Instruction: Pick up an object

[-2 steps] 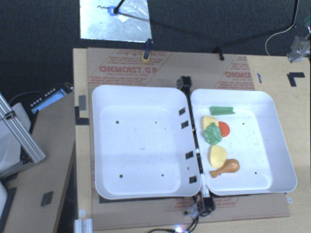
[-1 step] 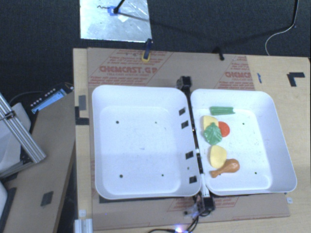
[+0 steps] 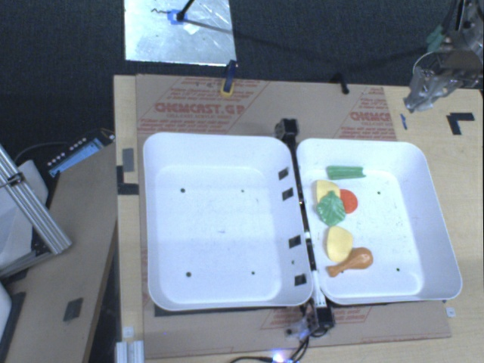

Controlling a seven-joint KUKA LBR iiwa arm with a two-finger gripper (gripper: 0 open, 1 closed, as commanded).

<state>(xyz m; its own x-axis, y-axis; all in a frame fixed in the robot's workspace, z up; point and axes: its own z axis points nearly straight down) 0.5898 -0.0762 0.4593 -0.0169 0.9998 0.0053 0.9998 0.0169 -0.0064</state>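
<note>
The right bin [image 3: 423,203] holds several toy foods in its left half. A green pod [image 3: 345,172] lies at the top, a yellow piece [image 3: 325,190] and a red round piece [image 3: 348,200] sit below it, and a green leafy piece [image 3: 330,209] overlaps them. Lower down are a pale yellow lemon shape [image 3: 339,241] and an orange drumstick [image 3: 352,261]. My gripper [image 3: 423,97] hangs at the upper right, above the bench beyond the right bin's far corner, well apart from the toys.
The left bin [image 3: 219,218] lies beside the right one, joined by a black hinge strip [image 3: 301,218]. A shiny metal sheet [image 3: 179,20] lies at the back. A yellow and blue clip [image 3: 228,82] sits on the board's far edge.
</note>
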